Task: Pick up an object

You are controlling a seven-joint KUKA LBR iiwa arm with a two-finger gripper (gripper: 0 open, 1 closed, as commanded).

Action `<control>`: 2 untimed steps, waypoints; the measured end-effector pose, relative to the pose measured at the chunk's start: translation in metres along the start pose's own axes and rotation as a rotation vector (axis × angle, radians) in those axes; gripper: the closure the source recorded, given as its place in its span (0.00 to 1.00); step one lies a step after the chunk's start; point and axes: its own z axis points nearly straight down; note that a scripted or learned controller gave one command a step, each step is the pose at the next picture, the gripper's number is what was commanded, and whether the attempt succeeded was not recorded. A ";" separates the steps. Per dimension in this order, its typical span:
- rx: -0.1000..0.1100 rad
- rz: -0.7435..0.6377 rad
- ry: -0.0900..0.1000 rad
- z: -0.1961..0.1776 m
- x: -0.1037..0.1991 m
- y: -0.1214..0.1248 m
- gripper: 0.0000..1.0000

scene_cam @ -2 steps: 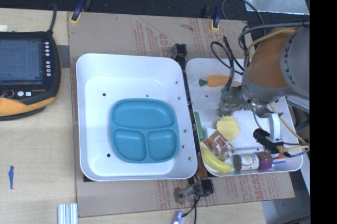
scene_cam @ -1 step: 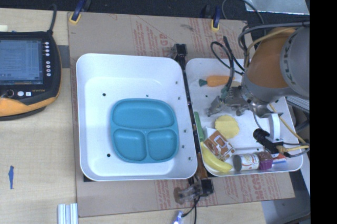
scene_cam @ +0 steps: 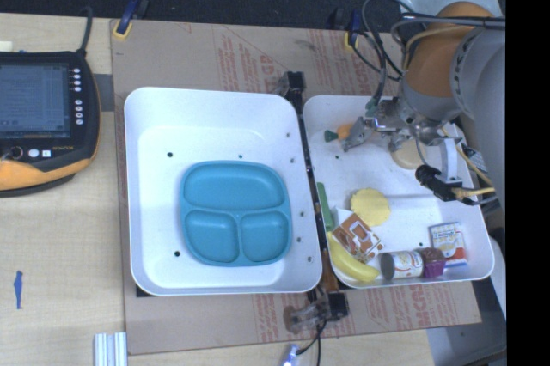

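Note:
My gripper (scene_cam: 357, 135) hangs low over the back left of the right bin (scene_cam: 339, 175), right beside a small orange piece (scene_cam: 345, 131) and a small green piece (scene_cam: 329, 135). Nothing is visibly held. A tan round object (scene_cam: 406, 155) lies just behind the wrist. Further forward are a yellow round object (scene_cam: 369, 206), a brown and orange snack packet (scene_cam: 358, 238), a banana (scene_cam: 348, 264), a bottle with a purple end (scene_cam: 412, 265) lying on its side, and a small printed box (scene_cam: 449, 240).
The left bin (scene_cam: 137, 184) holds a blue divided plate (scene_cam: 234, 211). A thin green stick (scene_cam: 322, 205) lies along the right bin's left wall. A control tablet (scene_cam: 43, 119) rests on the bench at far left.

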 end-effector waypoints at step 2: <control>-0.002 0.001 -0.001 -0.073 -0.076 0.015 0.00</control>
